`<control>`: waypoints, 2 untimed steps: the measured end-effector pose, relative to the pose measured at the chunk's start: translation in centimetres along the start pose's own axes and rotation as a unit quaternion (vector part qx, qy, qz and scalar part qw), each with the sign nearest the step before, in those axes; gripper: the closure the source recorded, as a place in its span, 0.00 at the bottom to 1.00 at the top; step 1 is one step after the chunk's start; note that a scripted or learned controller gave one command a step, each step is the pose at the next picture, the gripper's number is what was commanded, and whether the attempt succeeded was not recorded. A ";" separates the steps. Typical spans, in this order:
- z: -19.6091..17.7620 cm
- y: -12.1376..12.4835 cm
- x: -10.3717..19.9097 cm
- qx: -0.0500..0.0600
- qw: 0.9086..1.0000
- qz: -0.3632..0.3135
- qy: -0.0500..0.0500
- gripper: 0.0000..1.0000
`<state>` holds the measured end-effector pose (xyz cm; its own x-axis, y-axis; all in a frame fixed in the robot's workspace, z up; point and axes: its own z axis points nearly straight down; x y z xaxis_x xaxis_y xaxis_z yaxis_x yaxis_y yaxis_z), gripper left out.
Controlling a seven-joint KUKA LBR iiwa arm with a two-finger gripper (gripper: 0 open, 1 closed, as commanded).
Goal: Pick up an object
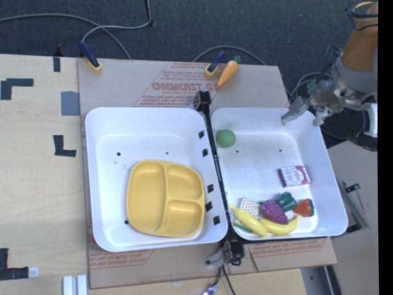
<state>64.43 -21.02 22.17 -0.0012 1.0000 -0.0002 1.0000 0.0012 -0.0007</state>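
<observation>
Toy food (273, 212) heaped, items overlapping; gripper (302, 112) fingers spread, holding nothing.

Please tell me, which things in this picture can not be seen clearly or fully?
- Arm: cut off by the top and right edges of the camera view; only the wrist part shows.
- Tool: small and blurred over the right bin's rim; its fingers cannot be judged.
- Pink box: its print is too small to read.
- Toy pile by the banana: the checkered piece is partly covered by the banana and grapes.
</observation>
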 end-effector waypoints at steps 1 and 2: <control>4.4 -2.2 3.2 0.001 1.000 0.000 0.000 0.00; 10.7 -2.6 4.1 0.001 1.000 0.000 0.000 0.00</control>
<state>61.85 -16.92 11.49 -0.0011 1.0000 0.0001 1.0000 0.0011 -0.0030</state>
